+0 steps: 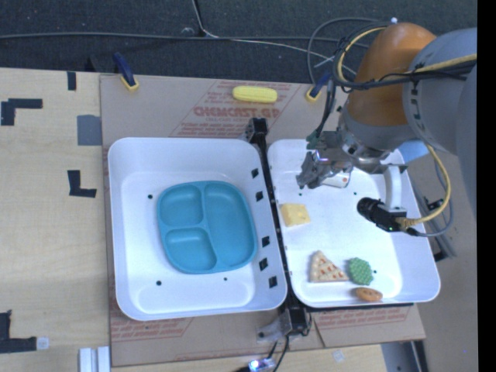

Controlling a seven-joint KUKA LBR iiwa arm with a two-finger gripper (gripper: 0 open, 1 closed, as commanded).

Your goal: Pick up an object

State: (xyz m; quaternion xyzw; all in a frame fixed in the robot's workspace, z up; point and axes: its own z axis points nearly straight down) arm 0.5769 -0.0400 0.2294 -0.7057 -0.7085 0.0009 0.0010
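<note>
End effector [310,173], grip state impossible to tell, hovers just above the yellow cheese block [294,214], near the right bin [415,273]'s left wall.

A robotics lab: taped bench [46,208], cabling, white bins [124,161].

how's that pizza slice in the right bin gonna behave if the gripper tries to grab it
The pizza slice lies flat on the right bin floor, so fingers would likely struggle to get under it. It looks like a small toy, probably light and stiff. Pushed, it would probably slide rather than roll, perhaps into the green piece close beside it.
</note>
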